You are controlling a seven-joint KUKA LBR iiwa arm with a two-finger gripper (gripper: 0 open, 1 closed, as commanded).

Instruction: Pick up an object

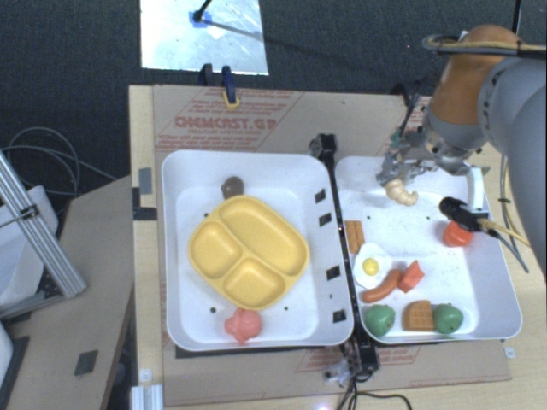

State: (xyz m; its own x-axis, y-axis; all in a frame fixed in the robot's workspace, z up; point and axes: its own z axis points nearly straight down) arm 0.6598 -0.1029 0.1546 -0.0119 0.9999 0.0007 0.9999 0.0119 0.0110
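- Camera view: the arm (491,84), grey with an orange band, is reaching in from the right and hanging over the far part of the right bin (504,301).
- The tool (400,171) is pointing down just above a pale croissant-shaped piece (401,194); whether it is touching the piece, and how far it is spread, cannot be told.
- The right bin is also holding a fried egg (369,266), a sausage (379,286), a waffle (418,315), two green pieces (379,319) and (447,318), a cracker (353,236), a red wedge (412,275) and an orange-red piece (457,234).
- The left bin (184,178) is carrying a yellow divided plate (248,250), a pink piece (244,325) near its front wall and a brown piece (232,186) beyond the plate.
- Both bins are sitting side by side on the tabletop (162,122).
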